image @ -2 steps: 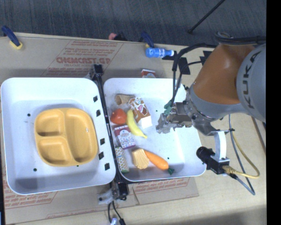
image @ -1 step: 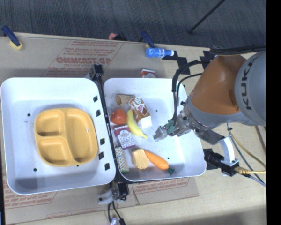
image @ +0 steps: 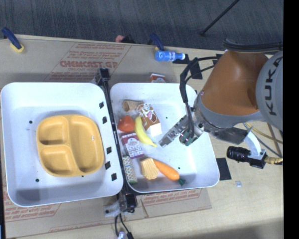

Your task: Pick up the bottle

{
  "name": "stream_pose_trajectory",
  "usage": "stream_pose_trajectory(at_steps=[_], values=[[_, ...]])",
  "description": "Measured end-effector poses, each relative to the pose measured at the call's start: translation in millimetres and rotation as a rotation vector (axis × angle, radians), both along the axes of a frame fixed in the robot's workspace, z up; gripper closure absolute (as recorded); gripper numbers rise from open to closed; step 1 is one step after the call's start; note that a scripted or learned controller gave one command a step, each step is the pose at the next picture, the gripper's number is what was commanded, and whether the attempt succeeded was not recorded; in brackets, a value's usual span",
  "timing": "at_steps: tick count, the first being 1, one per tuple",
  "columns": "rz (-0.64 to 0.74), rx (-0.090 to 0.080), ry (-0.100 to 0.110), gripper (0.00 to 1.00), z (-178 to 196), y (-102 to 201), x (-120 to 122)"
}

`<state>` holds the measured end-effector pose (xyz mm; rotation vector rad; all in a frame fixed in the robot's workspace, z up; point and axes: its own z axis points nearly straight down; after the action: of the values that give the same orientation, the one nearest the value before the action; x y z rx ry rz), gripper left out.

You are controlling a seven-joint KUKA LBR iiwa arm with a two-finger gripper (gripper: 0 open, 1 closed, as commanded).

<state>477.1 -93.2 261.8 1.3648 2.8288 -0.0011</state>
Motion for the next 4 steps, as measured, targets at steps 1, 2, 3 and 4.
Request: stream_pose_trajectory(at_steps=[1, 2, 3, 4], values=[[0.166, 0.001, 0.003, 1.0, -2.0, 78.2, -0.4], [0.503, -0.001, 0.0, 1.0, 48.8, 67.2, -0.2], [0.516, 0.0, 0.001, 1.0, 47.9, 95.2, -0.1], [0.868, 0.001, 0.003, 1.0, 38.6, 125.7, -0.6]])
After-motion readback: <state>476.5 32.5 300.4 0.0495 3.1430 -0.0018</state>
